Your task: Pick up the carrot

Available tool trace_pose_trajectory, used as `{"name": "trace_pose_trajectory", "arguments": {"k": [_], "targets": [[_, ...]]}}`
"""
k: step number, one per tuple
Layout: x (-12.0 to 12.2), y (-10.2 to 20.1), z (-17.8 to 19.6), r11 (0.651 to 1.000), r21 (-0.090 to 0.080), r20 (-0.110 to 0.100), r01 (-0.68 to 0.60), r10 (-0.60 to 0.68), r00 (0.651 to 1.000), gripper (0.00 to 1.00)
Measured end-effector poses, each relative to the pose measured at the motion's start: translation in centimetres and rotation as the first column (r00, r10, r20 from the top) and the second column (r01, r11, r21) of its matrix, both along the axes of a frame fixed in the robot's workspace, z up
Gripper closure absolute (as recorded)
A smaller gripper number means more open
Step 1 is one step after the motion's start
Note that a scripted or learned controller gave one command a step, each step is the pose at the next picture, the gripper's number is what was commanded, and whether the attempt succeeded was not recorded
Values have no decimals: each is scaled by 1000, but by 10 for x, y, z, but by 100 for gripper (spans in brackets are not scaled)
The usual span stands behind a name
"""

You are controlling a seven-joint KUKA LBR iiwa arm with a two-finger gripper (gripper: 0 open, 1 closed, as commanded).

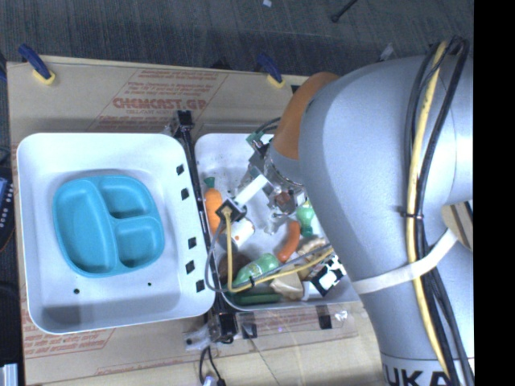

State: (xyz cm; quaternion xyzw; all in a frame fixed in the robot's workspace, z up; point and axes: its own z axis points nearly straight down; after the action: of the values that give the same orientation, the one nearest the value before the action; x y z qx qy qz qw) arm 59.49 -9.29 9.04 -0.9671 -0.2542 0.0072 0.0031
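Looking down on the right bin, you find the carrot close against its left wall, about halfway along. It is a short, bright orange piece, smooth and a little glossy, longer than it is wide. It lies roughly parallel to the wall with one end toward the far rim. A dark bit sits at that far end, too small to identify.

The arm reaches in from the right and covers most of this bin. The gripper hangs over the bin's middle, to the right of the carrot and apart from it. You cannot tell whether its jaws stand apart or together, because the wrist hides them.

An orange-red piece, darker than the carrot, lies just beside the gripper on the near side, with a green ball next to it. Toward the front wall sit a green lump, a pale stick and a black-and-white block.

The left bin holds a blue tray with three compartments.
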Motion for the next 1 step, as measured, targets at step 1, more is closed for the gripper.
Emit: {"name": "trace_pose_trajectory", "arguments": {"k": [1], "targets": [[25,2,1,955,-1,6,296,-296,955,0]]}}
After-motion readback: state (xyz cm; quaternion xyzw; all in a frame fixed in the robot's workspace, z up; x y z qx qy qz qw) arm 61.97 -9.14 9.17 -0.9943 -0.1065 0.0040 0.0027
